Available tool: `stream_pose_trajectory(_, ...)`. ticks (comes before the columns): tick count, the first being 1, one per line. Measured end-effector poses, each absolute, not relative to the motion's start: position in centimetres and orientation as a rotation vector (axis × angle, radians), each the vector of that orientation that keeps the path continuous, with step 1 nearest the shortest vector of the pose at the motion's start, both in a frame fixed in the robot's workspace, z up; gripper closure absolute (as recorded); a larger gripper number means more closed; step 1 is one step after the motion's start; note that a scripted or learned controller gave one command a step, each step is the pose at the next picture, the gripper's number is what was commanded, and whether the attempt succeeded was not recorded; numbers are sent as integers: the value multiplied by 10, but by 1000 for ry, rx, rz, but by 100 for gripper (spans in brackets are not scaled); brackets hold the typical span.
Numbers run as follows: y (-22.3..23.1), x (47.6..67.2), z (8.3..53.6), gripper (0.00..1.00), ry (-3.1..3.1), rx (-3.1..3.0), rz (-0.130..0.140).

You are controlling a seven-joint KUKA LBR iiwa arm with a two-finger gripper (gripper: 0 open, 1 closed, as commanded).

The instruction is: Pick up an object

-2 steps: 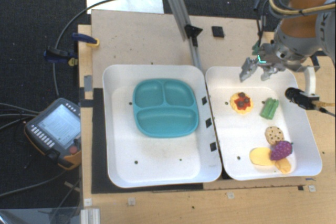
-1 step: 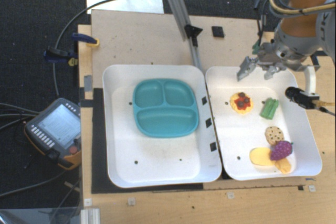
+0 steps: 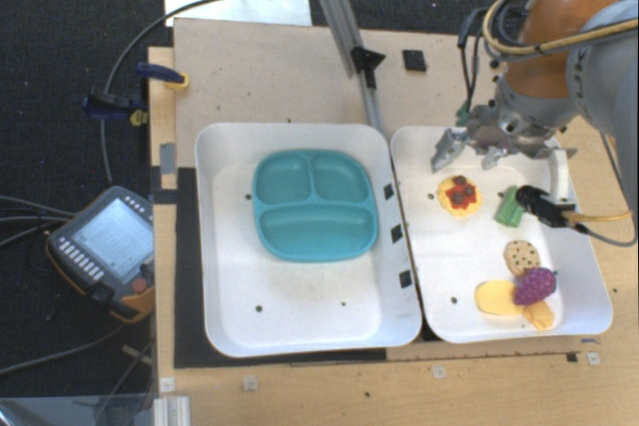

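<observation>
Arm point(image 3: 589, 45) in from right, wrist over back of right bin point(image 3: 429, 314). Gripper point(image 3: 461, 147) low over bin's back-left, just behind pizza toy point(image 3: 459, 196); nothing visible between fingers. Right bin contents: pizza toy near middle-left, green block point(image 3: 509, 208) beside it on the right, cookie point(image 3: 520, 256) nearer front, purple grapes point(image 3: 535, 285) touching yellow piece point(image 3: 497, 298) at front. Left bin point(image 3: 230, 314) holds teal divided plate point(image 3: 315, 206), 3 compartments, nothing in them. Teach pendant point(image 3: 100, 249) on floor at left. Blue clamp point(image 3: 160, 74) on bench's back-left edge.
</observation>
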State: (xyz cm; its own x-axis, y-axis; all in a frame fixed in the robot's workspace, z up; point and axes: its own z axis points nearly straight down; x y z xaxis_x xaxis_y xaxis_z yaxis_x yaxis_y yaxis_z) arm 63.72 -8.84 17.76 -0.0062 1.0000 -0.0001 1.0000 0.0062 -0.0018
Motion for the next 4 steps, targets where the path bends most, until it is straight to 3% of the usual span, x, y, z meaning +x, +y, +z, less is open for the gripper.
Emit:
stream_pose_trajectory(1,-97,639,120,0,-2221,-2219,4)
stream_pose_trajectory(2,-98,643,90,0,-2231,-2227,-7)
stream_pose_trajectory(3,-99,650,110,100,-2244,-2240,-28)
stream_pose_trajectory(4,-100,648,155,100,-2229,-2220,-6)
